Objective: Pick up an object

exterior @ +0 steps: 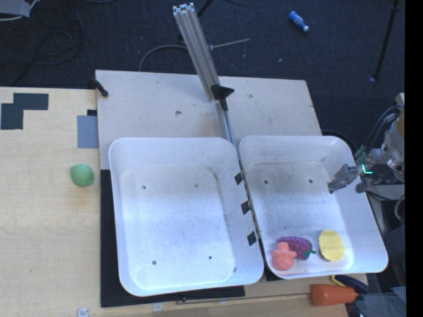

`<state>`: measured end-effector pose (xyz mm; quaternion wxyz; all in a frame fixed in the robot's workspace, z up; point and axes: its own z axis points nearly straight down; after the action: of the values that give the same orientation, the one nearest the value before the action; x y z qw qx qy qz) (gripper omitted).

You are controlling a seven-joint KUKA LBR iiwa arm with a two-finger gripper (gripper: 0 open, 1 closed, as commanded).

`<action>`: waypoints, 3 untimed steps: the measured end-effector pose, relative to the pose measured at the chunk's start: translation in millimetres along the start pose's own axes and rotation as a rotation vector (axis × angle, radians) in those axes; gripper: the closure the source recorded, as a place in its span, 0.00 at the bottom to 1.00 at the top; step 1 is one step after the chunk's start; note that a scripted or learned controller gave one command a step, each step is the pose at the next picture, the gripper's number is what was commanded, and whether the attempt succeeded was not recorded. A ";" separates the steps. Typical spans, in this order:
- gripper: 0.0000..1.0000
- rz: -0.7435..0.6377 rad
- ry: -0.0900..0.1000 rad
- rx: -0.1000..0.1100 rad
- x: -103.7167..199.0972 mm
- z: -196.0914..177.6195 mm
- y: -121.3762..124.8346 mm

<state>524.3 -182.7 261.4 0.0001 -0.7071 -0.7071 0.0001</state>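
1. Pincer (343, 177): we find the gripper at the right rim of the right bin (291, 152), on the arm entering from the right. We cannot tell its state, nor see anything in its hold.
2. Right bin, contents: we count three toys grouped at its near end. A yellow toy (332, 245) lies toward the right wall; a purple grape-like toy (297, 245) lies just beside it to the left; an orange-pink toy (283, 257) touches the purple one at the near rim.
3. Left bin (175, 152): we list it beside the right bin, the two meeting at a divider with dark clips.
4. Outside the bins: we note a green ball (82, 175) on the wooden bench at left, an orange tool handle (334, 294) below the right bin, and a small blue item (299, 21) on the dark floor.
5. Step in hand, our judgement: the approach is not yet made. We favour the yellow toy, which lies apart enough for a clean descent; the purple and orange-pink pair touch and crowd the rim, so a grasp there risks a slip or a nudge. We would centre above the chosen toy, descend straight, and close across its narrow side.
6. Writing: we read no brand, label or lettering anywhere.
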 end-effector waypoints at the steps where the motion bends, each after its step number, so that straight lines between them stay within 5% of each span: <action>1: 0.00 0.000 0.000 0.000 0.0 0.0 0.0; 3: 0.00 0.000 0.001 0.004 6.7 105.5 -12.6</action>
<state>511.7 -176.0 155.9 0.0019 -0.7069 -0.7073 0.0012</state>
